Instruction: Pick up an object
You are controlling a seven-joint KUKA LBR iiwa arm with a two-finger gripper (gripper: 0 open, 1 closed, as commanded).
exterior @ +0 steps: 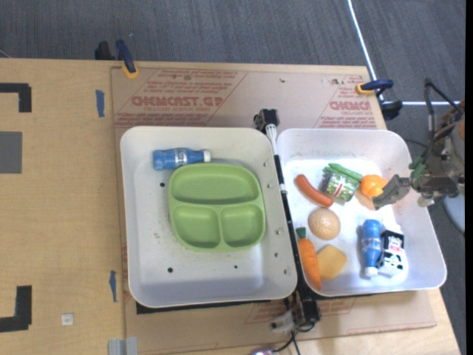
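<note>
My gripper (392, 191) reaches into the right bin (425, 268) from its right side, low over the bin floor. It sits right beside an orange fruit (370, 185) and looks to be touching its right side. Left of the fruit lie a green packet (341, 182) and a red sausage (314, 191). Below the gripper a blue bottle (370, 245) rests next to a black-and-white toy (393, 255). A beige ball (324, 222), a carrot (309, 262) and a yellow piece (332, 261) occupy the bin's lower left.
The left bin (140, 220) holds a green divided plate (216, 204) and a blue bottle (177, 158) along its back wall. Clamps (373, 87) pin a cardboard sheet behind the bins. A white cable (355, 17) runs across the floor.
</note>
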